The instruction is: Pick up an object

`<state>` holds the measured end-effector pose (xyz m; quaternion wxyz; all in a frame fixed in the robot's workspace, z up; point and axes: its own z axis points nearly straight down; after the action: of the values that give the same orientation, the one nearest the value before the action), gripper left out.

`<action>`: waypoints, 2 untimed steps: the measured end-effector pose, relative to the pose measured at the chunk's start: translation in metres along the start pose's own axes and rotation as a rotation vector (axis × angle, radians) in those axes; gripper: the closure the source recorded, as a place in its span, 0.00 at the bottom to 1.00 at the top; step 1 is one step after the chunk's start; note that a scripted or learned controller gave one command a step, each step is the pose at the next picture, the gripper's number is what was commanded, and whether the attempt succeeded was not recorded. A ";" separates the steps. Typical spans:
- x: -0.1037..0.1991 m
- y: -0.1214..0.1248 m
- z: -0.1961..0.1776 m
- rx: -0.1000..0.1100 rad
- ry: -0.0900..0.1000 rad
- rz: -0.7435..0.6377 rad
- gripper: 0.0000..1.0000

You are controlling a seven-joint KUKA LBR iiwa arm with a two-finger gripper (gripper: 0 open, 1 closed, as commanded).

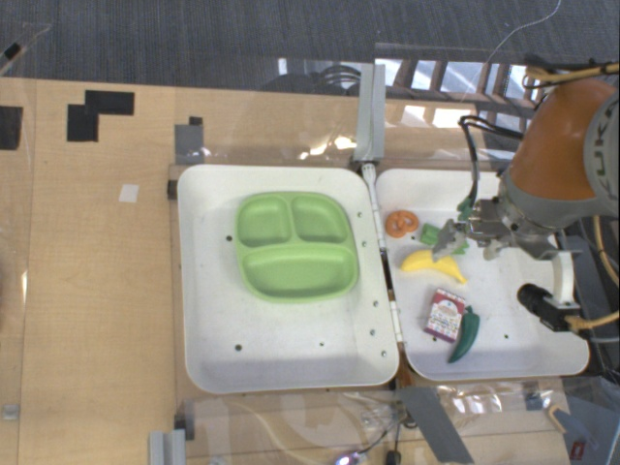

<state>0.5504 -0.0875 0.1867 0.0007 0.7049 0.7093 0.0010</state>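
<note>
**Gripper low over the banana, no grasp confirmed**

Nearest the camera, right bin (542,356): green pepper (464,336) lies at a slant near the front, touching the edge of the small red carton (445,316). The two are bunched, so a clean two-finger pinch on either looks awkward; fingers would likely hit the neighbour.

Mid bin: yellow banana (432,263) lies flat on the floor, apart from the carton. Gripper (449,239) sits just above its far end, tilted in from the right. Probably the chosen target since it has free space on both long sides. Can't tell whether the claw is spread or closed; the tip is dark and overlaps the banana. Nothing visibly between the jaws, so I'd call it not yet held.

Just beyond: orange round piece (401,223), close to the bin's left wall and near the banana. Risk: wall blocks a finger there.

Left bin (208,337): green divided plate (296,245) centred, compartments bare, well apart from the arm. Not in play.

Far right: arm (567,153) reaches in over the right bin's back corner.
</note>
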 end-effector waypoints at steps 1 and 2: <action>-0.011 0.021 0.090 -0.004 0.000 -0.107 0.00; -0.018 0.021 0.095 -0.011 0.001 -0.161 0.00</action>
<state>0.5720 -0.1057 0.0919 0.0040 0.6457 0.7636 0.0051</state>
